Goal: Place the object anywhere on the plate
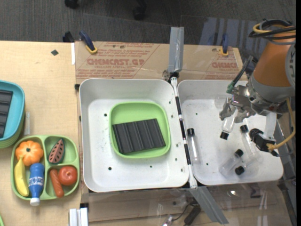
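A green square plate (160, 111) lies in the left bin (94, 126). A dark grey ribbed slab (139, 135) rests flat on the plate and covers most of its middle. My gripper (231, 110) hangs over the upper middle of the right bin (207, 173), far to the right of the plate. Just below the gripper is a clear vial with a black cap (226, 127); whether the gripper touches it is unclear.
Several more clear black-capped vials lie in the right bin, one along its left wall (191, 144) and others at the lower right (240, 166). A green compartment tray with toy food (43, 167) and a blue tray (11, 112) sit on the bench at the left.
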